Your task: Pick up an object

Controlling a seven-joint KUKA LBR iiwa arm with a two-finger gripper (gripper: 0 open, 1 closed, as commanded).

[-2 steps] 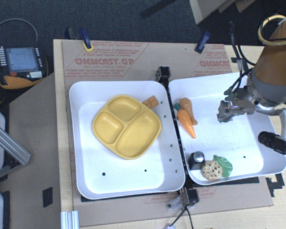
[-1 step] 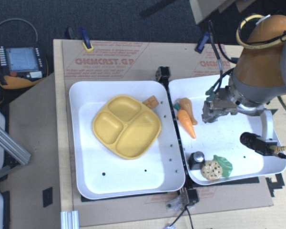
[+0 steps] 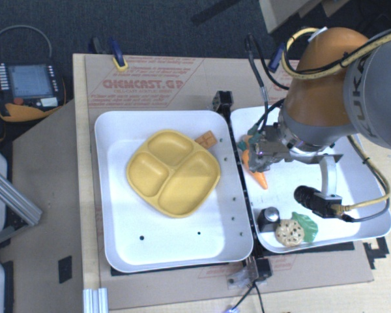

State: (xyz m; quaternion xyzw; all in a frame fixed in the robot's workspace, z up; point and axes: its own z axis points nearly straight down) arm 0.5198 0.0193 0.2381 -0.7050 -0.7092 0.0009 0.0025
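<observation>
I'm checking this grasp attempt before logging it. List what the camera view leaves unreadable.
- End effector: the arm's wrist hides its fingers, so open or shut is unreadable.
- Orange object: its upper part sits under the end effector; contact is unclear.
- Right bin: the arm covers most of its far half.
- Small brown piece: partly behind the yellow plate, too small to identify.

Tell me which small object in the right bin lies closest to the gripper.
The orange carrot. It lies right under the gripper, by the bin's left wall. The cookie and the green piece lie farther away, near the bin's front edge.
</observation>
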